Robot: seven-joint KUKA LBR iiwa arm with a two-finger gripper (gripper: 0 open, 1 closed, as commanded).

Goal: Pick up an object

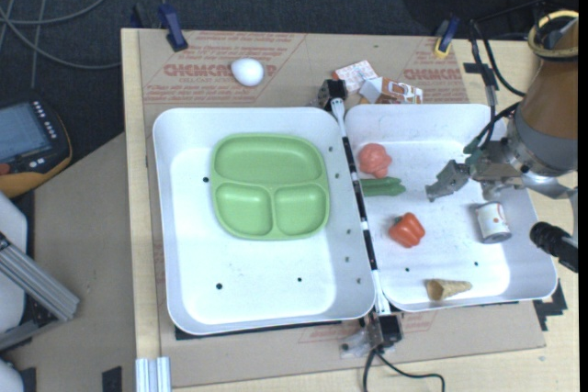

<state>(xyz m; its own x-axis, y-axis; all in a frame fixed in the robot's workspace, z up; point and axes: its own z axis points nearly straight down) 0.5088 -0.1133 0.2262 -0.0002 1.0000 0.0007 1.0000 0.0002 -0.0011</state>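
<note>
Here, the grey arm (551,119) with its orange band is reaching in from the right and hanging over the right bin (478,119). Its gripper (447,183) is hovering above the bare white floor of that bin, and the dark fingers (439,188) are pointing toward the bin's middle. They are looking slightly parted with nothing between them, though how far they are standing open is hard to judge from this slant.

Several objects are lying in the right bin. A reddish-pink round piece (374,159) is sitting near the bin's left wall, and a green pod-shaped piece (381,187) is lying just below it. A red pepper-like piece (407,230) is resting nearer the centre, apart from the fingers. A small white can with a red label (492,221) is lying just beside the gripper's wrist, toward the right. A tan cone-shaped piece (447,289) is lying near the bin's front edge.

The left bin (184,271) is carrying a green divided plate (271,185) with three compartments. On the table (276,55) behind the bins, a white egg (247,71) is sitting alone, and a few small packets (377,85) are lying close to the back rim of the right bin.
</note>
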